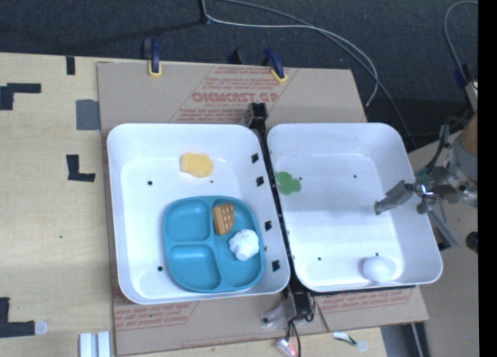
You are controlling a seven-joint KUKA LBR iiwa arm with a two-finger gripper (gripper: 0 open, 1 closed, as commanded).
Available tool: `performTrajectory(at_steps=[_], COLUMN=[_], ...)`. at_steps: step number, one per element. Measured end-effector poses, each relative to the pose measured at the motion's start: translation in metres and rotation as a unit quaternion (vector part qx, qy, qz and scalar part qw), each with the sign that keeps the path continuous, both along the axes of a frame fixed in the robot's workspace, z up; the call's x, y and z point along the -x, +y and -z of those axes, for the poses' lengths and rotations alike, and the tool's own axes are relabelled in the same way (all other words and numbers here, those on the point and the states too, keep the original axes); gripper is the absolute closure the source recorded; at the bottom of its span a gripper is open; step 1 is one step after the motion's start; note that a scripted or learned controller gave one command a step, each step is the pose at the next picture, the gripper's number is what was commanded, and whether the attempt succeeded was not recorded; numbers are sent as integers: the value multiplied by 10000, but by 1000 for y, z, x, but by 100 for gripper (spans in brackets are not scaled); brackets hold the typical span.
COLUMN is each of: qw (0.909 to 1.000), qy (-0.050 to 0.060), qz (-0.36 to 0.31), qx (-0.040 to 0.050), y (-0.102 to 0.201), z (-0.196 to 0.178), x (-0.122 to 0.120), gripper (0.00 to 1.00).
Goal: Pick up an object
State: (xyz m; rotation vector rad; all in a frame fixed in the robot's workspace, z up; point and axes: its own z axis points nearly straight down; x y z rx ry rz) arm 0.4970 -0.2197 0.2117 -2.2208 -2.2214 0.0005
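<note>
White plastic is forming both bins, which are being carried side by side on a cardboard sheet (233, 91) laid over the bench (46, 216). Nearest the camera, a white ball (378, 268) is lying in the right bin (342, 136), close to its near edge and towards its near right corner. In the left bin (124, 146), a blue tray (194, 264) with several compartments is sitting against the near edge, towards the bin's right side. A white lump (244, 244) is resting on the tray's right side, and a small tan waffle-like piece (223, 218) is lying just beyond it, in the tray's far right compartment.

Further back, the gripper (388, 202) is being held over the right edge of the right bin, about midway along it, with a grey finger (390, 199) pointing inward above the bin floor. Whether its fingers are apart or together cannot be told, and nothing is seen between them. A green piece (286, 184) is lying by the right bin's left edge, well apart from the gripper. A yellow piece (196, 164) is lying on the left bin's floor, beyond the tray. Two blue clamps (154, 58) are gripping the sheet's far edge.
</note>
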Motion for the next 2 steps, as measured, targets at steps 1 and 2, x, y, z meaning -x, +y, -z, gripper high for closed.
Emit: performTrajectory(at_steps=[1,2], qw=[10000,10000], qy=[-28,-10], qz=[-30,-25], qx=[-1,-1], y=[74,111], z=[-68,-85], x=[12,-68], gripper=[0,0])
